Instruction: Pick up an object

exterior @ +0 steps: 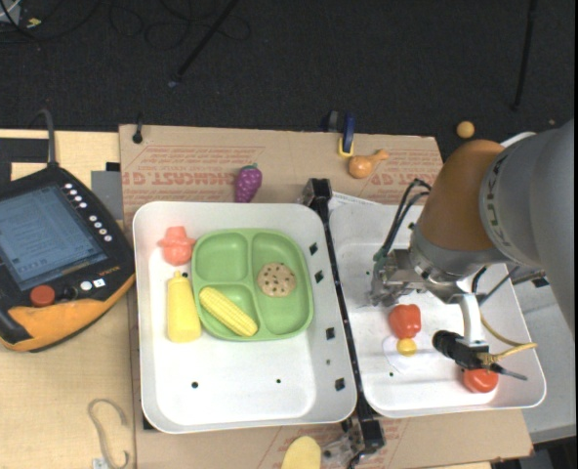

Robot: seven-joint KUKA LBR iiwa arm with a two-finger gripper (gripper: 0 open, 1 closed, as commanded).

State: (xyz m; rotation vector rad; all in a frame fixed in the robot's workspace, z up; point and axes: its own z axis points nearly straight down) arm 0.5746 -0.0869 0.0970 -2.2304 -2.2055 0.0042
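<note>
My gripper (393, 294) is low over the right bin (523, 313), under the grey arm with its orange band. A small red toy (404, 318) lies right below the gripper, touching or nearly touching it, with a little yellow piece (406, 345) just under it. Whether the red toy is between the fingers is hidden by the wrist. Another red-orange toy (480, 380) lies in the same bin's near right corner.
The left bin (162, 379) holds a green divided plate (221, 257) with a cookie (276, 279) and corn (228, 311), a yellow bottle (182, 309) and a pink toy (175, 245). Purple grapes (248, 181) and an orange toy (364, 164) lie behind the bins. A teach pendant (35, 252) sits left.
</note>
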